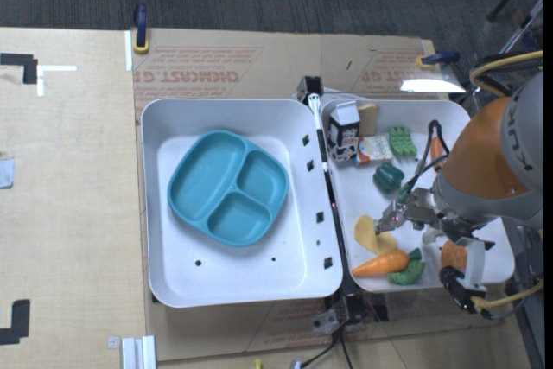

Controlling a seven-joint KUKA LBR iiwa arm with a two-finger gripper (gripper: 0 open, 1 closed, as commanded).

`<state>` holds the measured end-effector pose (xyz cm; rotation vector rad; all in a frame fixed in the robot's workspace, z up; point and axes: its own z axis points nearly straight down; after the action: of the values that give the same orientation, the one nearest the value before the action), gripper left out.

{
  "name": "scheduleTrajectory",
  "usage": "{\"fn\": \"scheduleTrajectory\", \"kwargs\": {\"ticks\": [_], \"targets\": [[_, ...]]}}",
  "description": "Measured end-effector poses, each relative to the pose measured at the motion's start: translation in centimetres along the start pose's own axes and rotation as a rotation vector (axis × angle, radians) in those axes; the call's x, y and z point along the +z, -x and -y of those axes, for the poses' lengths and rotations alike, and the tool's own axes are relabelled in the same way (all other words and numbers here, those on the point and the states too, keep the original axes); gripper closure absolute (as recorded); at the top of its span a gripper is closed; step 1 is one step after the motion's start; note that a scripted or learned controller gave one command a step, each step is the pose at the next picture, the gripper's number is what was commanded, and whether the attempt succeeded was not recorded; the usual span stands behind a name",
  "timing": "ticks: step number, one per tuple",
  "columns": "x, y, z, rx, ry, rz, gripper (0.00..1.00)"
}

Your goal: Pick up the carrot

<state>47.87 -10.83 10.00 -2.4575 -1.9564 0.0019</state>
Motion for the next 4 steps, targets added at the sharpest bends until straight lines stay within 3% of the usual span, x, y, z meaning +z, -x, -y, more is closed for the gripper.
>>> {"fn": "scheduleTrajectory", "kwargs": {"ticks": [1, 3, 4], "targets": [[0.83, -1.25, 0.33, -0.167, 0.000, -0.002, 0.00], [0.75, -1.47, 0.29, 0.120, 0.005, -0.001, 0.00], [0.76, -1.48, 0.30, 0.120, 0.004, -0.001, 0.00]]}}
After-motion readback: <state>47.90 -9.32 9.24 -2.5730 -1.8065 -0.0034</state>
